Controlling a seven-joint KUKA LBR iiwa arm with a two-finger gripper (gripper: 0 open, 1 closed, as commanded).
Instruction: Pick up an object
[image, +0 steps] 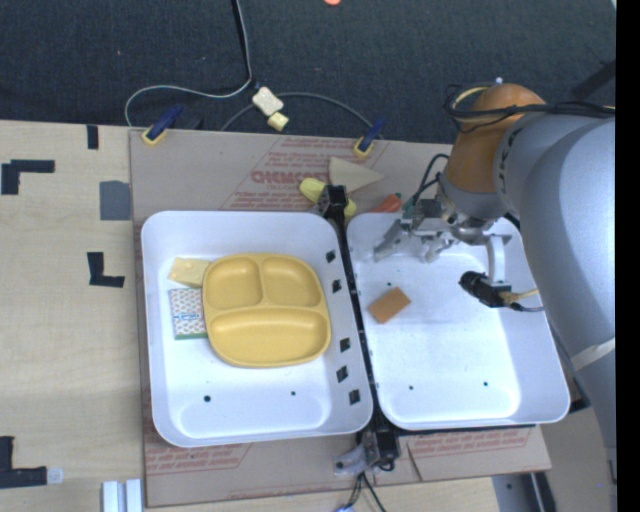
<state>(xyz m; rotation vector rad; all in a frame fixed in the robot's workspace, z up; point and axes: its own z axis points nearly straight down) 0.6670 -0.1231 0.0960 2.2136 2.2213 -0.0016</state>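
Observation:
A small tan block (388, 305) lies flat in the right bin (470, 385), toward its left side. My gripper (406, 249) hovers over the back of that bin, up and slightly right of the block and apart from it. Its two fingers are spread open with nothing between them. In the left bin (240, 400) sits a yellow divided plate (266, 309). A pale yellow wedge (186, 270) and a small patterned card (185, 312) lie just left of the plate.
The grey arm (570, 230) fills the right side over the right bin's edge, and a black cable piece (482, 288) hangs below the wrist. Behind the bins lie a yellow item (312, 188), a tan wedge (356, 173) and a small orange piece (388, 203).

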